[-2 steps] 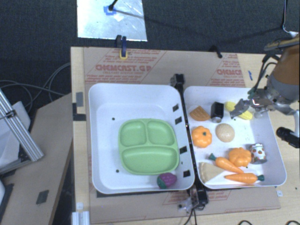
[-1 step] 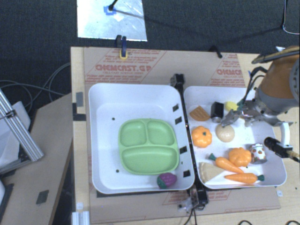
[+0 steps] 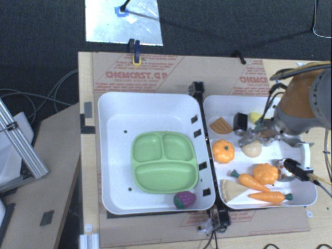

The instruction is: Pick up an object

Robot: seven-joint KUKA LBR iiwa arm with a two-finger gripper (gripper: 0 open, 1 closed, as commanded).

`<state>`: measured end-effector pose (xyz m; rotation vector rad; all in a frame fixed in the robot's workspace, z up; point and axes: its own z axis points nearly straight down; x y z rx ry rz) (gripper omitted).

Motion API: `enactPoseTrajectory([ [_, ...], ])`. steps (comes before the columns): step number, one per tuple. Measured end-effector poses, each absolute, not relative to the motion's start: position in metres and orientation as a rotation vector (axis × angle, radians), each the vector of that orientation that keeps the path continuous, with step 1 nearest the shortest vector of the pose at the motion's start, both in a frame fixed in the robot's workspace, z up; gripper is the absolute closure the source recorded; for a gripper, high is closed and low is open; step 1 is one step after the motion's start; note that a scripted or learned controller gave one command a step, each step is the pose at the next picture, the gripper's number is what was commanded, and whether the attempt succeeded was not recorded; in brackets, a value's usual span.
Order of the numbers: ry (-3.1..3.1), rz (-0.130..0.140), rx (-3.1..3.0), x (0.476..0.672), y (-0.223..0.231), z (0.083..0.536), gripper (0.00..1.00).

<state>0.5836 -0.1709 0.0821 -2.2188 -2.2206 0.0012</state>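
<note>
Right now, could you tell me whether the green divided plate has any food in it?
Empty. All three compartments of the green divided plate show bare green; the purple item lies beside its lower edge, on the left bin floor.

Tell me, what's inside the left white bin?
The left white bin holds a green divided plate lying flat, with a purple toy fruit beside its near edge. The bin floor beneath the plate is covered.

1. My arm's wrist housing looks smooth, matt grey with an orange band.
2. Both white bins look like smooth, slightly glossy plastic.
3. The green divided plate is matt plastic.
4. The pumpkins and carrots shine like moulded plastic.
5. The bench top looks like printed brown paper.
6. The floor sheet gleams like metal.
</note>
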Motion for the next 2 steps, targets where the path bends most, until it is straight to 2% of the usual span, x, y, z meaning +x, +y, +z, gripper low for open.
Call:
enactPoseTrajectory([
  [1, -2.225, -0.004, -2.224, 0.585, -0.172, 0.095, 1.00],
  [2, -2.227, -0.005, -2.224, 0.582, -0.173, 0.159, 1.00],
])
